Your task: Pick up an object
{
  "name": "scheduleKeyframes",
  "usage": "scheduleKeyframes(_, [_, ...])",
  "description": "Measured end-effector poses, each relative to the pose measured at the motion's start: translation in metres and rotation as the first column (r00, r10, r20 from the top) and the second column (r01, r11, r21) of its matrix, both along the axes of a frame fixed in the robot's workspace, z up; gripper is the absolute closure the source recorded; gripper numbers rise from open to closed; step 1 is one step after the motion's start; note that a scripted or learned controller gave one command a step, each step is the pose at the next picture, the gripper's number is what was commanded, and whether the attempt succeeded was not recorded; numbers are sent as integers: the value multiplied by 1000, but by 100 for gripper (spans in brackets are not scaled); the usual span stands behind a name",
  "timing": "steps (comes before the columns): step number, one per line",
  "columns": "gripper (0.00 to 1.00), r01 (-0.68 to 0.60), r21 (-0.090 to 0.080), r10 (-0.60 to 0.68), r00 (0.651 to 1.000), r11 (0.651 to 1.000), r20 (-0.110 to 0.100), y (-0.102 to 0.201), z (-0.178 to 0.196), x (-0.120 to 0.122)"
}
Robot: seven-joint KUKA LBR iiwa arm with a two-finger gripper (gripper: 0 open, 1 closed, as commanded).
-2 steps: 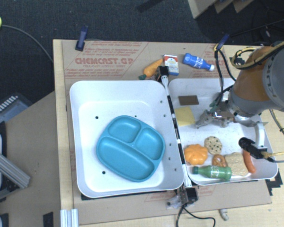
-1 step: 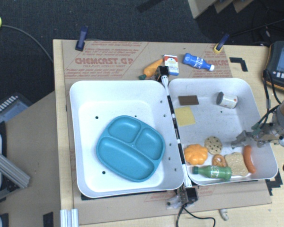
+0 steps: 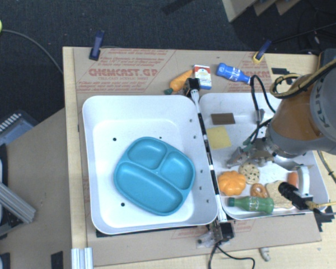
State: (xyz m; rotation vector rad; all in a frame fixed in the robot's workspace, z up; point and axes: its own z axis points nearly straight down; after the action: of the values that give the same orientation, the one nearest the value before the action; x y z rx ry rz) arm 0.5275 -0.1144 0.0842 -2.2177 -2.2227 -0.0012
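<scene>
My gripper is low in the right bin, open, with its grey fingers spread just above a speckled cookie. I see nothing held between them. An orange fruit lies just left of the cookie, and a green bottle lies on its side along the bin's front. A pretzel-like ring and a pale bread piece sit beside them. Further back lie a yellow square and a brown rectangle.
The left bin holds a blue divided plate. The arm covers the right bin's right side. Behind the bins on the bench lie a blue bottle, a small carton and an orange item.
</scene>
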Motion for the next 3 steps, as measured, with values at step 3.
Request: scheduleKeyframes(3, [0,4,-3,-4,1000,1000,1,-110,86,-48])
